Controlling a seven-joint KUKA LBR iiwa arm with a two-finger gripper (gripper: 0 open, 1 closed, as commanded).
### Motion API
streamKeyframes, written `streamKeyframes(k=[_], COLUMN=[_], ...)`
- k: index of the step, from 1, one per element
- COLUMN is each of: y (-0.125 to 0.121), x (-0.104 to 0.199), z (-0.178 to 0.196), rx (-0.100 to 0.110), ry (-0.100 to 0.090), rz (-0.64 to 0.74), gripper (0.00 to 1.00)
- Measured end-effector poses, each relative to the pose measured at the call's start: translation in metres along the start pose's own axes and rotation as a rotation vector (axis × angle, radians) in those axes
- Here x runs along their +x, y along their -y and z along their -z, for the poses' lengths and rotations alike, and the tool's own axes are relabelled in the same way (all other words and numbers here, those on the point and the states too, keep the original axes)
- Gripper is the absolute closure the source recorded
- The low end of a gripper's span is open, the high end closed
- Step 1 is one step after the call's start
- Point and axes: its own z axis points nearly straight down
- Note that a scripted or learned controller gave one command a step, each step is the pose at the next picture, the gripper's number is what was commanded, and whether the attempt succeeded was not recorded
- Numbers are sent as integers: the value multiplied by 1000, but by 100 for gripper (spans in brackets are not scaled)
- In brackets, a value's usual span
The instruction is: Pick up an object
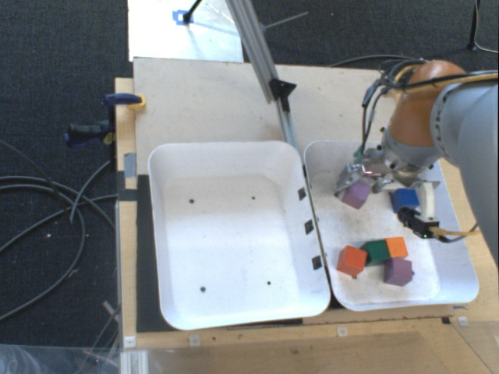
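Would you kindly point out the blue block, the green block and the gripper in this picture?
blue block [404, 199]: camera view, on its top face.
green block [377, 251]: camera view, on its top face.
gripper [360, 179]: camera view, midway between its fingertips, just above a purple block [356, 195].

No legible text, labels, brands, numbers or signs on anything here.

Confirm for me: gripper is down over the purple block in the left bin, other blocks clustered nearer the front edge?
Not quite: the gripper and purple block are in the right bin, not the left, as the camera view shows. The other blocks do cluster nearer its front edge.
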Motion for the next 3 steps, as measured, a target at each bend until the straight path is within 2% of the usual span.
streamKeyframes(k=[1, 2, 3], y=[22, 20, 46], x=[39, 37, 126], z=[1, 12, 105], rx=[-1, -5, -9], ry=[2, 2, -6], rz=[7, 5, 15], gripper=[0, 100, 100])
